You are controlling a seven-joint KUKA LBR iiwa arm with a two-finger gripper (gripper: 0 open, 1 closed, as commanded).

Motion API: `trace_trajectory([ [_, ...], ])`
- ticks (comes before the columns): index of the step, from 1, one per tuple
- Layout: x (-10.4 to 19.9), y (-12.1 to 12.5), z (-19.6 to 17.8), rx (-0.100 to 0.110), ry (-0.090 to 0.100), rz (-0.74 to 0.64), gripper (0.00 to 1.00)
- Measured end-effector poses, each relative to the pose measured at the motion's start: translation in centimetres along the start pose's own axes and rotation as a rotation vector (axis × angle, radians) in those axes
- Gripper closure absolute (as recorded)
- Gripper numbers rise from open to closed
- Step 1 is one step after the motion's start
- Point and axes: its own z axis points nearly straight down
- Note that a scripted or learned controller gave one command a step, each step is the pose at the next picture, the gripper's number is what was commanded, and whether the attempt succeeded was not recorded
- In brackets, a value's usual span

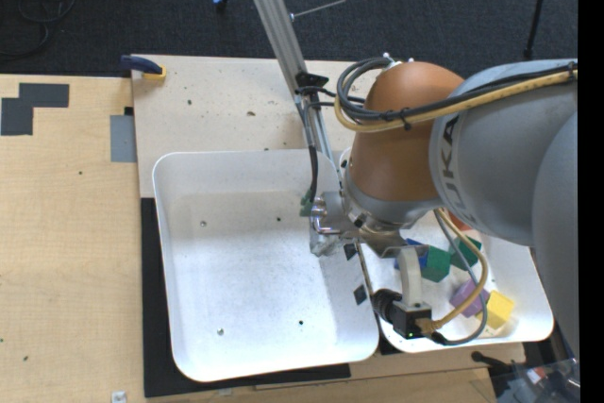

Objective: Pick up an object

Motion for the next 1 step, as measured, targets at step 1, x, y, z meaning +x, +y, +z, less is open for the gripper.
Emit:
trace_trajectory([
  [1,-0.20,-0.64,-0.08,0.001,0.000,0.004,1.00],
])
